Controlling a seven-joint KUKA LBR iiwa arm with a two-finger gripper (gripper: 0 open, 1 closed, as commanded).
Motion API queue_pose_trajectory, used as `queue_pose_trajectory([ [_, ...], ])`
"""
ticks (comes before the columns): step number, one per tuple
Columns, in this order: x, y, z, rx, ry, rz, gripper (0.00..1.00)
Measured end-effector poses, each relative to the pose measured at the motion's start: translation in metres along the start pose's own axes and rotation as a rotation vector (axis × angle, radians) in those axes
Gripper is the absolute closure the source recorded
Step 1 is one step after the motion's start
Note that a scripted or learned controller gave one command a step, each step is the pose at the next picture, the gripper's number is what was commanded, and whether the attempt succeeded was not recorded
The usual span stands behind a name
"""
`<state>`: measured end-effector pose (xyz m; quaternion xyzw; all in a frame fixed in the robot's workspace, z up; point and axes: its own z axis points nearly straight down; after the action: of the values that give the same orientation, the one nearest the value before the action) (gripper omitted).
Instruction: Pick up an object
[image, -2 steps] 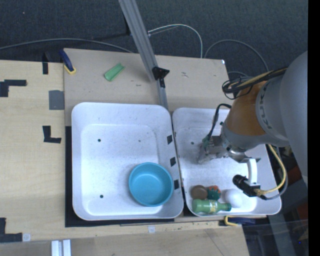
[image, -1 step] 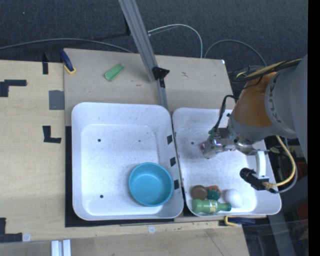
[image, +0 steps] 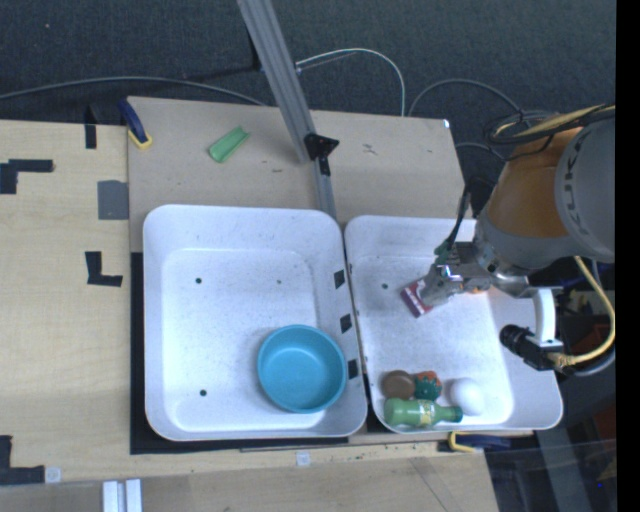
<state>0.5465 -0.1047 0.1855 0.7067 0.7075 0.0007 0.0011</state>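
Observation:
My gripper (image: 437, 287) reaches into the right bin (image: 385, 240) from the right, low over its middle. A small pink-red block (image: 414, 299) lies right at the fingertips, touching or just under them; I cannot tell if it is between the fingers. At the right bin's front edge sit a brown round piece (image: 398, 384), a green bottle (image: 418, 411) lying on its side, a small orange and teal item (image: 429, 384), and a white egg-shaped object (image: 467, 396). A blue bowl (image: 300, 367) stands in the left bin (image: 180, 250) at its front right.
A grey pole (image: 285, 85) runs from the top of the view down to the gap between the bins. A green block (image: 228, 144) lies on the bench behind the left bin. Cables loop behind the right bin.

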Motion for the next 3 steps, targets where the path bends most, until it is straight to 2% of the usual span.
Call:
queue_pose_trajectory([
  [1,0.000,0.000,-0.017,0.002,0.001,0.000,1.00],
  [2,0.044,0.023,-0.013,0.003,0.002,-0.005,1.00],
  [3,0.096,0.041,-0.029,0.002,0.003,-0.006,1.00],
])
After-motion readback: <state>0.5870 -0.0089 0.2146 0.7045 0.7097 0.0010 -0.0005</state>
